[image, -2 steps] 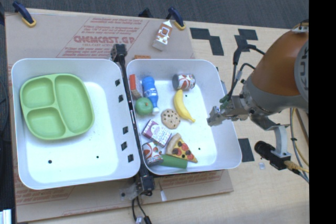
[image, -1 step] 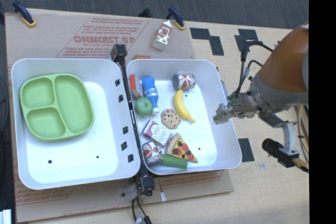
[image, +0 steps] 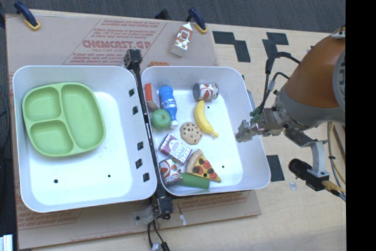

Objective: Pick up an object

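Note:
The right bin (image: 249, 153) holds a yellow banana (image: 204, 118), a cookie (image: 190, 133), a pizza slice (image: 203, 167), a green apple (image: 161, 119), a blue bottle (image: 168, 101), a red and white can (image: 205, 91), a small purple box (image: 175, 149), another can (image: 169, 170) and a green cylinder (image: 194, 181). My gripper (image: 247, 131) hovers over the bin's right rim, to the right of the banana. Nothing shows between its fingers.
The left bin (image: 76, 185) carries a green divided plate (image: 63, 119). A small carton (image: 182, 40) lies on the cardboard behind the bins. Clamps (image: 197, 19) hold the board's back edge. The arm's orange band (image: 317, 73) sits at the right.

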Controlling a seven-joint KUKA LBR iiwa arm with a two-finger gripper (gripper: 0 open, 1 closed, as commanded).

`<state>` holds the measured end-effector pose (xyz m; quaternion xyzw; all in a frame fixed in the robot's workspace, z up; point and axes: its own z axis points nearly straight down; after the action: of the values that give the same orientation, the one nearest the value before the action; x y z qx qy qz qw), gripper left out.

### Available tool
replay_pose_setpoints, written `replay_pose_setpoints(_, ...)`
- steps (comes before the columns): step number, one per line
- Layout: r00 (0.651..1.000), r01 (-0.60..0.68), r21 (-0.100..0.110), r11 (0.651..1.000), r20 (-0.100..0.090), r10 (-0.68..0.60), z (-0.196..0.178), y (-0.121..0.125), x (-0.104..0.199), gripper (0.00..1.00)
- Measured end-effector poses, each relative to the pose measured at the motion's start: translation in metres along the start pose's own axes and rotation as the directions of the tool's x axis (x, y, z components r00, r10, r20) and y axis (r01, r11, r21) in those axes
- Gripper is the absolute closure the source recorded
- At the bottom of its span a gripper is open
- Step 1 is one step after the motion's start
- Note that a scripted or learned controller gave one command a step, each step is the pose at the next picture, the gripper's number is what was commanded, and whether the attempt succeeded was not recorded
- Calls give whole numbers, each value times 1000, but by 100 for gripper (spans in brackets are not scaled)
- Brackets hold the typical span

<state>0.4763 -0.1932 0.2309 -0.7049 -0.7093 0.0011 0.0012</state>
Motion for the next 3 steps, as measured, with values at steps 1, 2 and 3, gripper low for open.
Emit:
replay_pose_setpoints(1, 1000, -1, -4, 1000, 1, 1, -20, 1, -2, 100)
replay_pose_setpoints(2, 1000, 0, -2, 1000, 1, 0, 2, 1, 3, 100)
replay_pose_setpoints(3, 1000, 0, -1, 1000, 0, 0, 12, 1, 6, 100)
